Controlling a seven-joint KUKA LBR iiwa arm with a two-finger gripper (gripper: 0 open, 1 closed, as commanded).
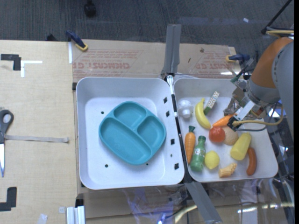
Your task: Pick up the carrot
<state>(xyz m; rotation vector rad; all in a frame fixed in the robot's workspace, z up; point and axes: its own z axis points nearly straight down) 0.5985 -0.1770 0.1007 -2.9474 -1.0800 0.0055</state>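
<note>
An orange carrot [189, 144] with a green top lies lengthwise near the left wall of the right bin [266, 171], beside a green bottle [198, 153]. My gripper [232, 115] hangs low over the middle of that bin, well to the carrot's right. A second, smaller orange tapered piece [221, 122] lies right at the gripper's tip, touching or nearly touching it. Whether it is gripped is hidden by the wrist.
Crowded around the gripper are a banana [202, 115], a red tomato [216, 134], a beige potato [231, 136], a yellow piece [240, 146], a sausage [252, 161], a lemon [211, 160] and a small box [212, 99]. The left bin [88, 167] holds a blue divided plate [132, 132].
</note>
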